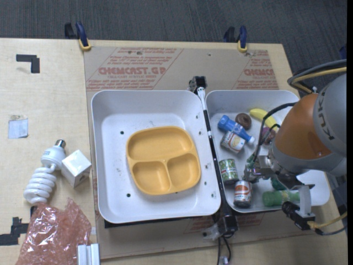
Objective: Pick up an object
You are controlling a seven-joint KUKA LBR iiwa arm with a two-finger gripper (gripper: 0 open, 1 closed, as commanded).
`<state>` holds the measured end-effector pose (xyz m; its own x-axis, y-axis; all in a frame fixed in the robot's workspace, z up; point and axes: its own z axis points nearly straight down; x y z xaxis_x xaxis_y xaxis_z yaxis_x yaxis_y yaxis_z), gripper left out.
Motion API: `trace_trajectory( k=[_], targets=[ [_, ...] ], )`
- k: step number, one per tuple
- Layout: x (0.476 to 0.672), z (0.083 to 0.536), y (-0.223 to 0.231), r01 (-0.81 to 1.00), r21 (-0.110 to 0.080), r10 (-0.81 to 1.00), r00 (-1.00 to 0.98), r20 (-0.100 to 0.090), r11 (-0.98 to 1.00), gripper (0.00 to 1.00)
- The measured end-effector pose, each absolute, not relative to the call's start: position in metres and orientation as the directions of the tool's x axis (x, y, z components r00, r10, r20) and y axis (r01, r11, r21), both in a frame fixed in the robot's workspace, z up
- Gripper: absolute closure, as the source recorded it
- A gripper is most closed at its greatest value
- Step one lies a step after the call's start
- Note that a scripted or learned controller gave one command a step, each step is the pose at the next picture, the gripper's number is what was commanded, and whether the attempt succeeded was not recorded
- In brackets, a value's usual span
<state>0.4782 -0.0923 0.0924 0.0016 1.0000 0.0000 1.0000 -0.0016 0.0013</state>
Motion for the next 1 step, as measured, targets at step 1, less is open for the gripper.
trace_trajectory(
  k=[1],
  targets=[
    [0.5464,0.0925,-0.0977,1.0,0.0,1.0,-0.002,-0.001,0.002,0.0]
  ],
)
